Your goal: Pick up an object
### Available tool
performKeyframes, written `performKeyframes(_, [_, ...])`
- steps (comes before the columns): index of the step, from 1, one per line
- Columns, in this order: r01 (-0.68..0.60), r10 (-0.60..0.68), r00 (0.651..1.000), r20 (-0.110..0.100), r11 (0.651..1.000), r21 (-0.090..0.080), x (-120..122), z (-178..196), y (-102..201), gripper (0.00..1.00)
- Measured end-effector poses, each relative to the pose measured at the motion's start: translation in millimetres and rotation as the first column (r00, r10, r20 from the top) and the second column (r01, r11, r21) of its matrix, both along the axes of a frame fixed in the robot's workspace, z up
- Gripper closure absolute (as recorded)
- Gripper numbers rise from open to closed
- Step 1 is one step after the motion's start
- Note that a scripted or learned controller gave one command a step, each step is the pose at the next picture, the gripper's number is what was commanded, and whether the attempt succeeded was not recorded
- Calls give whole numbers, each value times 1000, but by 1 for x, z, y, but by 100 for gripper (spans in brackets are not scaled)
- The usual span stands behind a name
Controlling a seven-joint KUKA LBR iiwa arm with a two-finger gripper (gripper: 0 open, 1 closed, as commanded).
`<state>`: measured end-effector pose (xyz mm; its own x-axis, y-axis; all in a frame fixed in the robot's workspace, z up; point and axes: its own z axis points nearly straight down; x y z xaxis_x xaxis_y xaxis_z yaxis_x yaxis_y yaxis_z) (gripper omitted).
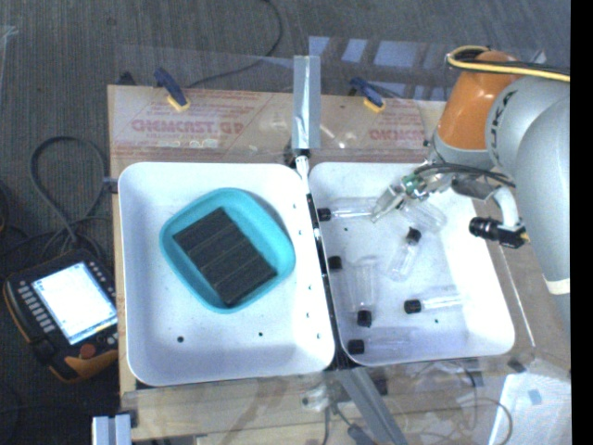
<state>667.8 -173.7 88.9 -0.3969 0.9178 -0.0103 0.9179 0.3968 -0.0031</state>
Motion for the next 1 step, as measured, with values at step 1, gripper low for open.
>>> performKeyframes(1, [0, 0, 1000, 0, 1000, 0, 0, 0, 0, 0])
